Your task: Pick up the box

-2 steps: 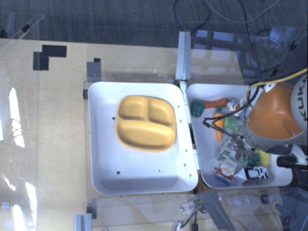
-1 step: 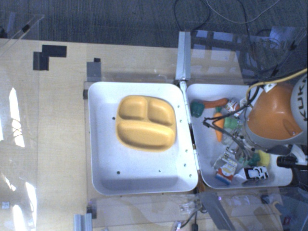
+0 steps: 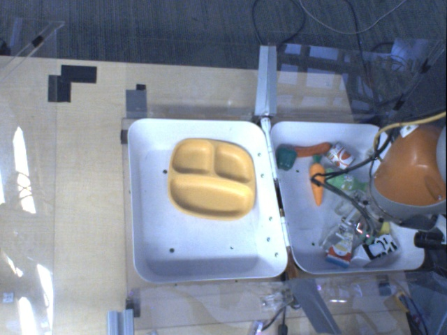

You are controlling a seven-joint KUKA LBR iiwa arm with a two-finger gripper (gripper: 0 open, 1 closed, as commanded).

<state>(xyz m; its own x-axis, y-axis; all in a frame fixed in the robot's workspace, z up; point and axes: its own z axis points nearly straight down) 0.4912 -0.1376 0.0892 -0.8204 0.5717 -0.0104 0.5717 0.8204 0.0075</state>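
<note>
— Where's the box [image 3: 339, 257]?

— I see it in the right bin [image 3: 300, 250], near its front edge, tilted, long axis unclear.

— And the end effector [image 3: 355, 227]?

— Just above the box; I can't tell how wide it stands.

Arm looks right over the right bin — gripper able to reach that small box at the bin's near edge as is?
Probably yes. The gripper hangs in the right bin just above the small box, with nothing between them. Clutter is tight though: a black-and-white item lies beside it.
</note>
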